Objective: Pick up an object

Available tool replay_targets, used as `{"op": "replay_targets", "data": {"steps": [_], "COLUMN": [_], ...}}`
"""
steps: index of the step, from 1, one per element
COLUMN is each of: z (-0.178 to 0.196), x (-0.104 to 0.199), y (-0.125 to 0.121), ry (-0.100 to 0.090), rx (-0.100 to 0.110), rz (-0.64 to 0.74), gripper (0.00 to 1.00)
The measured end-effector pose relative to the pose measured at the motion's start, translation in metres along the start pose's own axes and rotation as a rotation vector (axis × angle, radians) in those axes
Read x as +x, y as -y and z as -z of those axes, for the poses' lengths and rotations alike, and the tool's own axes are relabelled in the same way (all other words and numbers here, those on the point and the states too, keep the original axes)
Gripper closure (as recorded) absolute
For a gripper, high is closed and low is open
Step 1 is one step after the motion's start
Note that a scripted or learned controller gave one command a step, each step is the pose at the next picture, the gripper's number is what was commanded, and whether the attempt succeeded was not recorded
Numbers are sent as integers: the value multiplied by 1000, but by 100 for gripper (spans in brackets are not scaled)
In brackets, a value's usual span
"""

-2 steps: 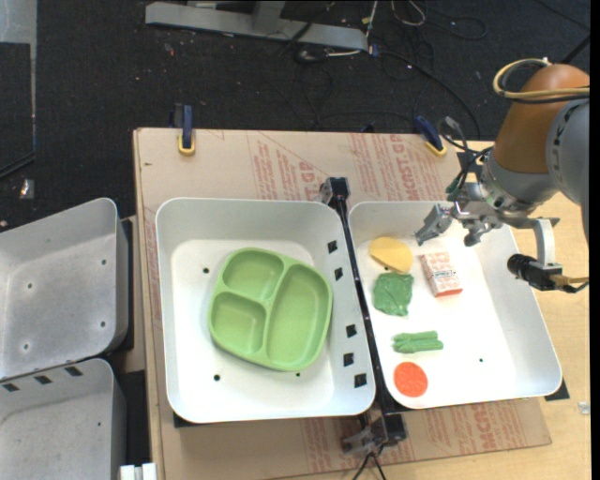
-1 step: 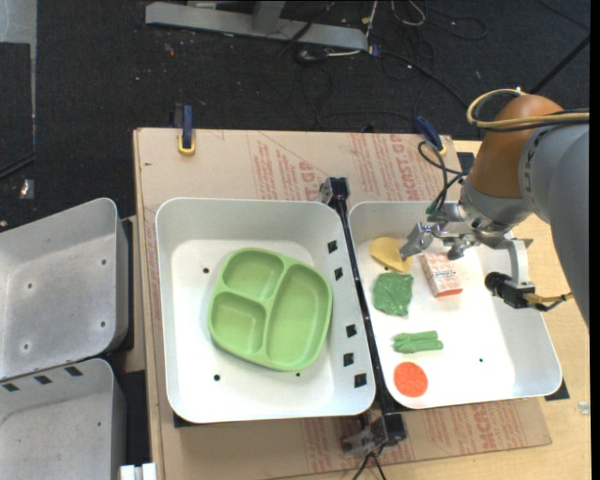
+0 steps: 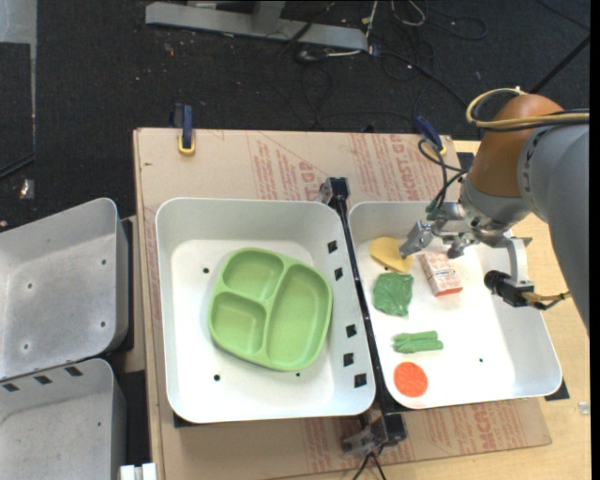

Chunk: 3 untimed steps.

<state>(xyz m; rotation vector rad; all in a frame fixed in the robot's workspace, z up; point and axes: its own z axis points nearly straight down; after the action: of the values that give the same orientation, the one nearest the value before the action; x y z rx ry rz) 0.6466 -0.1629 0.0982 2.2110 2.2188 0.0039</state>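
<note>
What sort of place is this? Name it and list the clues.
Probably a robotics lab test bench: two white bins clamped on a cardboard-covered bench, toy food like a green tray, and loose cables on the floor.

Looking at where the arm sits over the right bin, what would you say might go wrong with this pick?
The gripper hangs among a close cluster: the small box, the yellow piece and the green lump. It may nudge one aside or close on two. The box lies tilted, so it might slip free.
</note>
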Motion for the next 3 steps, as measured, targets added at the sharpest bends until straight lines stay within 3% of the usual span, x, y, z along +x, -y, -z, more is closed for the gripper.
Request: {"op": "replay_targets", "data": {"steps": [1, 3], "z": [13, 124], "x": [-1, 8], "y": [-2, -12], "ry": [4, -3], "rx": [-10, 1], "rz": [1, 0], "gripper": [100, 100]}}
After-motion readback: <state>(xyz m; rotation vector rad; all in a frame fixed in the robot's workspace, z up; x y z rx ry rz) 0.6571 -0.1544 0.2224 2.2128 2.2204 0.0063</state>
